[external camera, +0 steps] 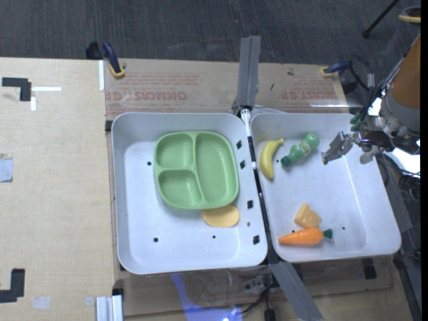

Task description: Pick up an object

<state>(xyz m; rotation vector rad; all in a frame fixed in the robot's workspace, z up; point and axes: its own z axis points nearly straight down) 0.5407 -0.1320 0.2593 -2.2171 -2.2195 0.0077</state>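
The gripper (340,147) hangs over the right bin (374,246), at its upper right side, w/ nothing between its fingers. Whether the fingers are spread or closed I can't tell; they're too small and dark against the wrist. The arm (408,99) comes in past the bin's right wall.

No object picked yet, so I'd judge the step as approach and choice of target. Nearest to the gripper is the green bottle (299,150), lying on its side just left of it, tilted, its cap end toward the banana (269,158). Probably the easiest pick: come down across the bottle's short axis, mid-body, not along its length. It's round, so it may roll if one finger touches first; centre well before closing.

Other stuff in the right bin: the banana just left of the bottle, close to the bin's left wall, so little room for a finger on that side. The cheese wedge (307,216) and carrot (304,237) sit lower in the bin, touching or nearly so, well apart from the gripper; grabbing one could nudge the other.

Left of the right bin is the left bin (134,246), w/ a green tray (197,170) and a yellow disc (221,217) partly under the tray's lower edge. Both far off, and the divider between bins is in the way
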